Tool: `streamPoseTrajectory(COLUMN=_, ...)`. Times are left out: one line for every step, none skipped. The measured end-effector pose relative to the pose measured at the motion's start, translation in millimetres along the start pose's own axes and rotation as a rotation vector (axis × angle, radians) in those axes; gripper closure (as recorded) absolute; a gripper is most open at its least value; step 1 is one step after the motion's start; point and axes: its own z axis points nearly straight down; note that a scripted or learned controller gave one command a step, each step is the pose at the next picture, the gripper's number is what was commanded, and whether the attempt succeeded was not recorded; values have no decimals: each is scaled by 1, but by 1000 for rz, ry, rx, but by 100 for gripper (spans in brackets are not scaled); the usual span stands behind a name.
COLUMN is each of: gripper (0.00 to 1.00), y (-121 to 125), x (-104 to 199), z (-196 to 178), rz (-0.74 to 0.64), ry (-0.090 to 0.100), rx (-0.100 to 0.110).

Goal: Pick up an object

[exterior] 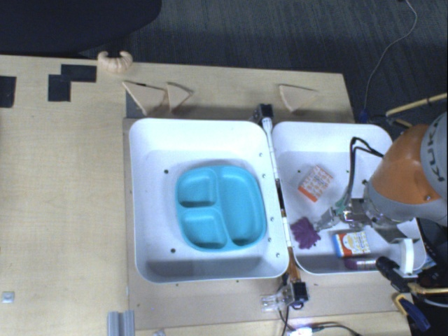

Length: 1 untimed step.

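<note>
Two bins (150, 187): left holds blue tray (220, 206); fingers (329, 220) spread above purple object (305, 232).

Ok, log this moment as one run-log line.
pincer: low in right white bin, beside fuzzy purple clump | grasp: unclear | orange-white box: loose | blue divided tray: left bin

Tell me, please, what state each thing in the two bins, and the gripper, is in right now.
Blue divided plate: lying flat, right side up, in the left bin.
Orange-and-white packet: lying flat in the right bin, untouched.
Purple object: resting on the right bin's floor, near the dividing wall.
Small box: lying flat, partly under the arm.
Gripper: low over the right bin, beside the purple object, holding nothing visible.
</note>
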Motion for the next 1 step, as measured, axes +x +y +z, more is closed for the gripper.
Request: streamPoseTrajectory(gripper=100, y=2, x=0, z=-12, rz=-2, ry=0, rx=-6)
